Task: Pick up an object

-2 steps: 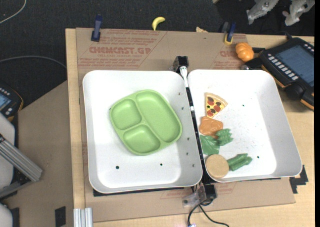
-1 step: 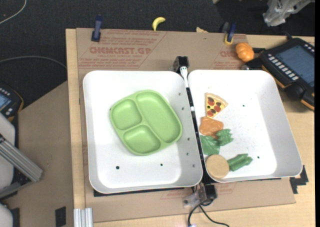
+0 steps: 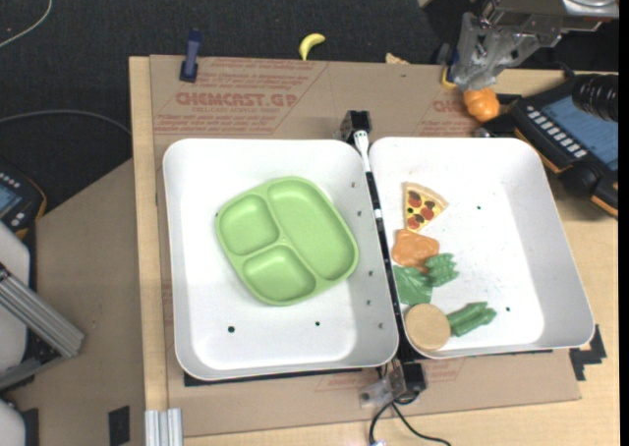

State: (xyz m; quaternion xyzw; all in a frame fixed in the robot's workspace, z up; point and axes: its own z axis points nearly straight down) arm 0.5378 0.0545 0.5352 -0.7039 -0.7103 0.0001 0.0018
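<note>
No single target is named by the task; the candidates are clustered along the left wall of the right bin. A pizza slice lies uppermost, its point directed toward the bin's near edge; just below it an orange piece is seen, touching or nearly touching a green leafy piece. Near the bin's near-left corner a tan round piece rests against the rim, with a second green piece just beside it, its long axis running roughly left to right. The left bin carries a green divided plate, turned askew, about its middle. The gripper is recorded above the far edge of the bench, outside the right bin and beyond its far rim; whether it is released or clenched cannot be told. A small orange object lies on the bench just below it. The cluster lies from the gripper toward the near side and slightly left; the pizza slice is judged nearest, the tan round piece farthest. A descent into the bin along its left wall is judged necessary.
</note>
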